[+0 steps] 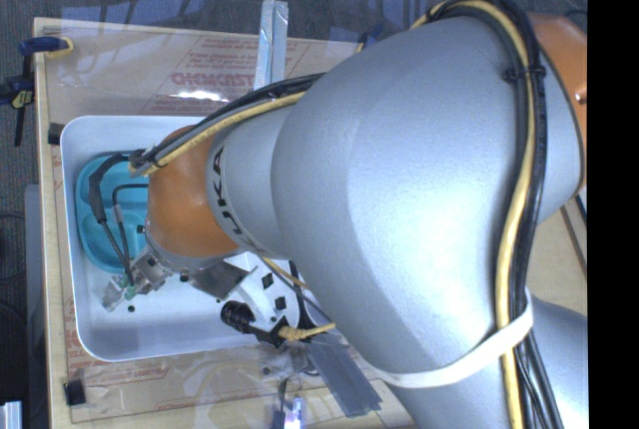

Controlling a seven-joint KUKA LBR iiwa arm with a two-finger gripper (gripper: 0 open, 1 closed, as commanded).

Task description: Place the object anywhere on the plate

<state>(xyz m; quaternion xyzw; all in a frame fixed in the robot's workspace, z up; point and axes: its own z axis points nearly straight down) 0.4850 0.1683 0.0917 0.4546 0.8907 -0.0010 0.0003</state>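
Far left: shallow white plastic bin [80,217] w/ round turquoise plate [95,217] lying flat inside, by the bin's left wall, partly under the arm. Two-finger metal gripper [122,291] sits just below the plate, low over bin floor; can't tell its opening or any load. Task obj can't be made out. Center to right: big grey arm w/ orange band [185,208] covers most of the bench.
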